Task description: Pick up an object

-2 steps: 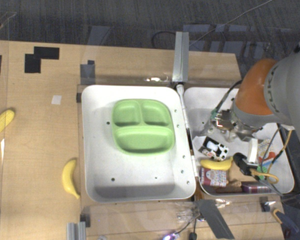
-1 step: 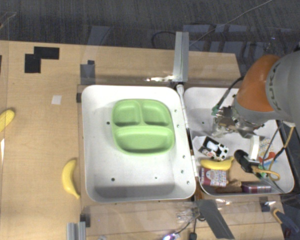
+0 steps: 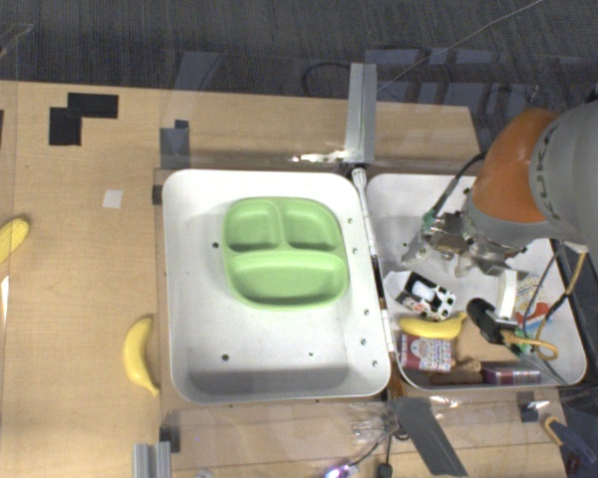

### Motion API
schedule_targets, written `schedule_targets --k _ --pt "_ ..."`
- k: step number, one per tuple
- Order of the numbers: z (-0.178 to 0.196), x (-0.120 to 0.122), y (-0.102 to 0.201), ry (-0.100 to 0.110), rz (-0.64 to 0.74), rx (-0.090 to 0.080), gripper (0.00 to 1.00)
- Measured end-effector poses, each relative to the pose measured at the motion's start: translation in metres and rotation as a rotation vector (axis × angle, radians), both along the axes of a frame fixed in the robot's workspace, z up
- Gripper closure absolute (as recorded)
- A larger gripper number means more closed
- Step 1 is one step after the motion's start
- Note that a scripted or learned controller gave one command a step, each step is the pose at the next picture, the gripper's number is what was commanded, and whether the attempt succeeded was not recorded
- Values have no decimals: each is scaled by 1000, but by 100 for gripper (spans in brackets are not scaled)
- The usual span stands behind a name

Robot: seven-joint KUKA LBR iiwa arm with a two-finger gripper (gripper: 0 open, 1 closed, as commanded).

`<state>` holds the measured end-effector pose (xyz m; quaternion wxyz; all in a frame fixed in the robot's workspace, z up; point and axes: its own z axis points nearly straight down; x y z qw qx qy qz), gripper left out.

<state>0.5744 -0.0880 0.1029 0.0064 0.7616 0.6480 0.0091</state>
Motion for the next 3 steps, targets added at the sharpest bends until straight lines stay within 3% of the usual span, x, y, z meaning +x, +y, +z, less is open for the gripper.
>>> schedule_targets --k 1,2,3 --pt "-13 -12 -28 8 170 -5 0" --pt "-12 -54 3 3 222 -8 0" --pt "0 -51 4 -5 222 -6 100"
